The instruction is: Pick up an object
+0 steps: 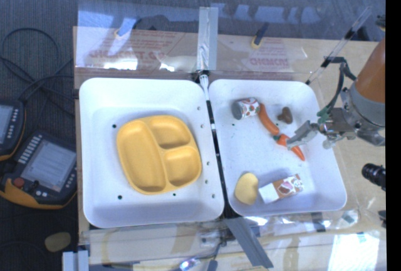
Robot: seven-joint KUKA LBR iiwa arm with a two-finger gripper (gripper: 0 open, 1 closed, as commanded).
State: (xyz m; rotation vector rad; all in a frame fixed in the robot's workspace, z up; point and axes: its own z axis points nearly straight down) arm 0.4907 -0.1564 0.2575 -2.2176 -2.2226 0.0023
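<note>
Lying in the right bin (326,169), two orange carrots: a long one (268,119) near the can (247,108), a short one (294,146) at the gripper (299,136), whose finger state I cannot tell. One brown lump (285,114), one yellow piece (246,188), one carton (281,188); left bin (94,157) holds one yellow tray (159,153)

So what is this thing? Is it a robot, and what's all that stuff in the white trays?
Yes, it's a robot arm, grey with an orange band, reaching in from the right. The camera looks down from above the bench. Its gripper, a little claw with two fingers, is over the right bin, right by the orange carrot. I can't see it holding anything. That bin also has a small can, a brown lump, a yellow round thing and a small box. The left bin holds a yellow plate with compartments.
</note>
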